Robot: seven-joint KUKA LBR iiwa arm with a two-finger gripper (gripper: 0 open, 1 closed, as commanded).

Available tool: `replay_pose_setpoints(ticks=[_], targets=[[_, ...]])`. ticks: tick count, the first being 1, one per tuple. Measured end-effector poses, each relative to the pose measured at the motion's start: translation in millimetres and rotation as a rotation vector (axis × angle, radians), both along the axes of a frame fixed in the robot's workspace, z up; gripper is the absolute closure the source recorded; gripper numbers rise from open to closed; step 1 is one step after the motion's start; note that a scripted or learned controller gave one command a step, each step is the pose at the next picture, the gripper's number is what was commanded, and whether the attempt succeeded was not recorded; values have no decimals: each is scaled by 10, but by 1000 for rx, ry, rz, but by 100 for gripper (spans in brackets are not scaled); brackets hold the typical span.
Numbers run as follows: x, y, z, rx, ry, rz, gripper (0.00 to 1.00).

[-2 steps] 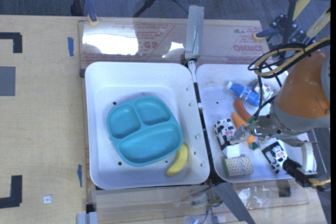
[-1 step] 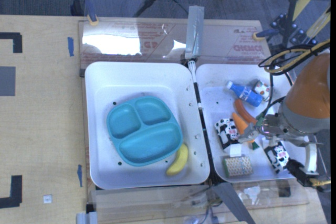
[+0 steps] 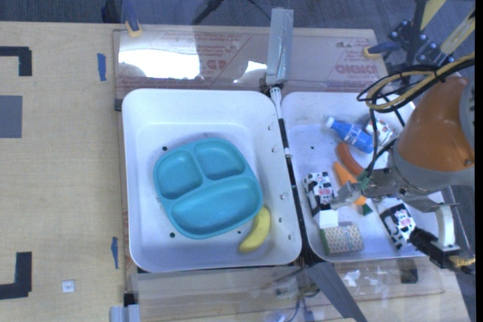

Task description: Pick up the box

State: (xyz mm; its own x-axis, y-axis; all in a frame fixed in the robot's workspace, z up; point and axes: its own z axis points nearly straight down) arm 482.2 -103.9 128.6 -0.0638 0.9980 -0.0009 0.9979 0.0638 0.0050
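The box [image 3: 343,238] is a small tan speckled carton with a green edge. It lies flat near the front edge of the right bin [image 3: 306,133]. A small white block [image 3: 327,219] touches its upper left corner. My gripper [image 3: 355,194] hangs low over the middle of the right bin, a short way behind and slightly right of the box. The grey arm with its orange band [image 3: 438,133] comes in from the right and covers the bin's right side.
The right bin also holds a blue bottle [image 3: 349,132], an orange carrot [image 3: 347,162], a black-and-white cow toy [image 3: 320,188] and a second black-and-white piece [image 3: 400,225]. The left bin [image 3: 143,117] holds a teal divided plate [image 3: 207,185] and a banana [image 3: 257,230].
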Motion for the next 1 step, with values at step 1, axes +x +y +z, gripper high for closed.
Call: replay_pose_setpoints(ticks=[1], targets=[[-15, 618, 532, 0, 6, 182, 0]])
